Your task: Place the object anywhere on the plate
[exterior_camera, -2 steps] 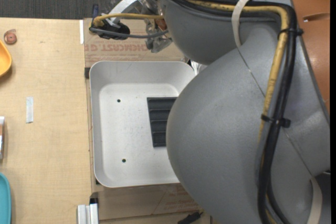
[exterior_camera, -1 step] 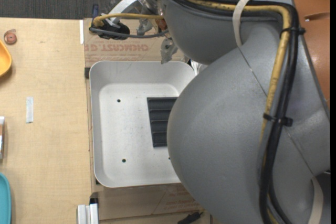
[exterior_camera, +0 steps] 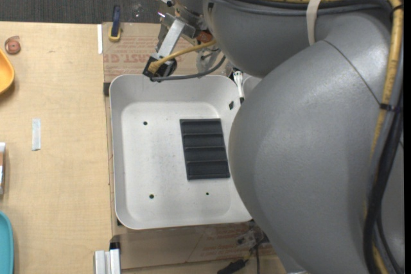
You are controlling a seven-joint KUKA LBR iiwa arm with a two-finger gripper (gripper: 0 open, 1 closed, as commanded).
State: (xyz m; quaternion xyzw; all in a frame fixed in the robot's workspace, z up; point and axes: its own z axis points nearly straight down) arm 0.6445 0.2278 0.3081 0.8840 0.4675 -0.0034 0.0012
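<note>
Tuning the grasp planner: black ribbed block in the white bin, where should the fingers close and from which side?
Probably come straight down and close across the narrow width of the black ribbed block, fingers on its two long edges near the middle. It lies flat on the floor of the white bin, apart from the walls, so both long edges are free. The grey arm overhangs the bin's right side.

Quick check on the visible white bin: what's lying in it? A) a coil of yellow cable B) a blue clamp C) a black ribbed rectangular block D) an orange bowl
C. A black ribbed block lies flat on the floor of the white bin, right of its centre, beside the grey arm that covers the right side of the camera view.
</note>
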